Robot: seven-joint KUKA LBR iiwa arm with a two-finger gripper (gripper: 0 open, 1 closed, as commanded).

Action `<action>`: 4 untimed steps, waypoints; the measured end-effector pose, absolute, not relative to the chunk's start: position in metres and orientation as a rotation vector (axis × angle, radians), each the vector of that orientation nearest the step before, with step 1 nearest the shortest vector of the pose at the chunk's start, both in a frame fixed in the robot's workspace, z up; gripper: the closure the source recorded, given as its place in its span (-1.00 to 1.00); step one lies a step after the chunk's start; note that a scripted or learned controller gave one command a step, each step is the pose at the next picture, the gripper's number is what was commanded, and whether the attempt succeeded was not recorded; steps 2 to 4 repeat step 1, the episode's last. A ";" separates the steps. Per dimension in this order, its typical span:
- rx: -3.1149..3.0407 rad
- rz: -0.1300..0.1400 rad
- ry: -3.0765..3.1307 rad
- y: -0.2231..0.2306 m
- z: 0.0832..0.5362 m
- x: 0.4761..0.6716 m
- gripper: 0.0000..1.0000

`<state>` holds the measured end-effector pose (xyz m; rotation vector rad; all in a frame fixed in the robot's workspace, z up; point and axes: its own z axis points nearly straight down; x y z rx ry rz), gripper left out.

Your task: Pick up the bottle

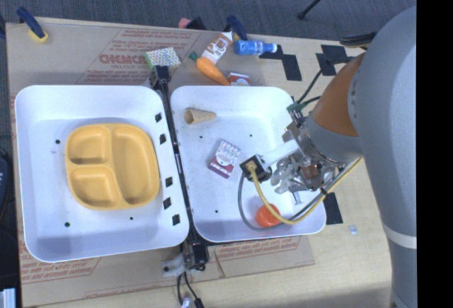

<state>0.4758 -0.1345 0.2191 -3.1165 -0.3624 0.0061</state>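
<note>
Lying flat, bottle [254, 48], cap pointing right

A divided plate [112, 165] lies in the left bin [28, 179]; the bottle [253, 48] lies behind the right bin [233, 98].

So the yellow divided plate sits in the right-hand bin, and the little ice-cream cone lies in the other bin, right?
Not quite. The camera view shows the yellow divided plate in the left-hand bin, not the right. The little ice-cream cone does lie in the other bin.

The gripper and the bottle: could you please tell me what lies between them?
In the camera view, bare white bin floor and the bin's far rim lie between the gripper and the bottle.
</note>
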 end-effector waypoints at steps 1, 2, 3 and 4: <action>-3.117 0.007 -0.351 -0.130 0.219 0.476 1.00; -3.117 0.007 -0.351 -0.130 0.219 0.476 1.00; -3.117 0.007 -0.351 -0.130 0.219 0.476 1.00; -3.117 0.007 -0.351 -0.130 0.219 0.476 1.00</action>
